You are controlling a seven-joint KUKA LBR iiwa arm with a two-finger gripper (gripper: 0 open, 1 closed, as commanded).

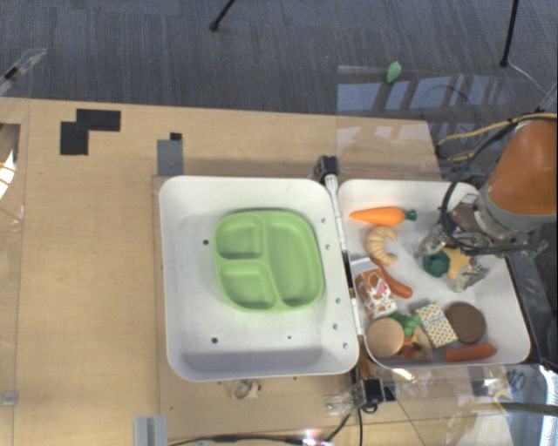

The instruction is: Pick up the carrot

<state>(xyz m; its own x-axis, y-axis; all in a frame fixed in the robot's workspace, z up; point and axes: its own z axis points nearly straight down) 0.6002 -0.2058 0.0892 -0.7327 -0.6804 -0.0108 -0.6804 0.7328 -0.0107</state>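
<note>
A pale wooden counter takes up most of the scene. Beyond its far edge lies a floor of dark grey ribbed carpet. On that carpet, thin black stand legs reach in from the top, and a small green object lies near the counter's far right corner. Black square patches mark the counter's far left part. Clear plastic panels edge the counter, catching pale glare. Cables trail along its near edge.

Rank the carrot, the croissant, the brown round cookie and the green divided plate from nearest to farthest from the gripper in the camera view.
From the gripper:
1. Croissant, to its left in the right bin.
2. Carrot and brown round cookie: too close to call; carrot up-left, cookie below.
3. Green divided plate, far left in the left bin.
</note>
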